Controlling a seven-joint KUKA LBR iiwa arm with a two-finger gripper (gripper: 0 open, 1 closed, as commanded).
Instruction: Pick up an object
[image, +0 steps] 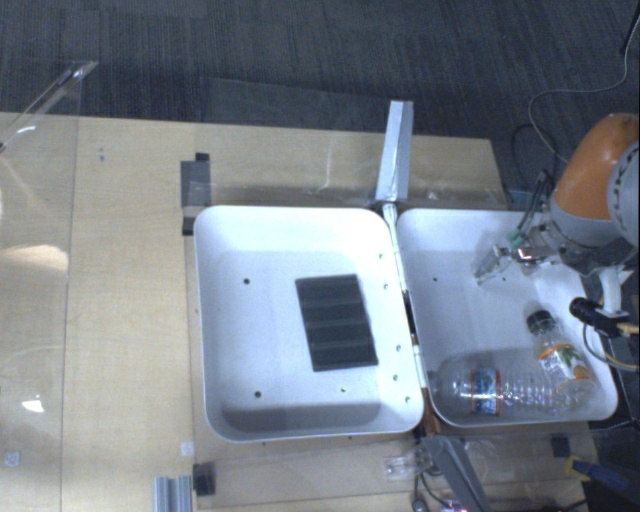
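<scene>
Camera view: end effector (500, 262) hovers in the right bin (440, 250), grip state impossible to tell.
Clear plastic bottle (510, 388) lies on its side along the near wall, light, slick, crushable; I'd take it across the mid-body.

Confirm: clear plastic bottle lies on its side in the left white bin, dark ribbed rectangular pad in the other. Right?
Bins are swapped. The camera view shows the clear plastic bottle lying on its side in the right white bin, and the dark ribbed rectangular pad in the left white bin.
</scene>
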